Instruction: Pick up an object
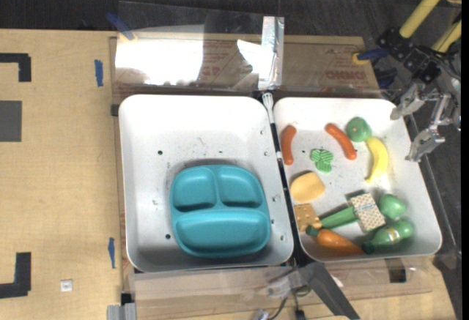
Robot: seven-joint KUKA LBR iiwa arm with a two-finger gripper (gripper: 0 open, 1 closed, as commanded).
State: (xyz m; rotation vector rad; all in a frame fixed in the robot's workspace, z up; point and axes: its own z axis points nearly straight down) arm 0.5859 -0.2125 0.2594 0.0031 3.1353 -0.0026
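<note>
The jaws [429,117] hang at the right edge of the right bin [421,190], up near the top corner. They look spread apart, and nothing is between them. They seem to wait there, off to the side, so any toy could be the pick.

The toys are all in the right bin. A banana [378,158] and a green ball [358,129] lie closest to the jaws. Two sausages [341,140] lie further left, with a small leaf [321,158] between them. Lower down, a carrot [335,239], a block [366,211] and green veggies [392,222] are bunched up and touching. That pile would be hard to grab from.

The left bin [139,165] holds a blue tray [218,210]. The banana looks easiest, since it lies near the jaws with some room around it.
</note>
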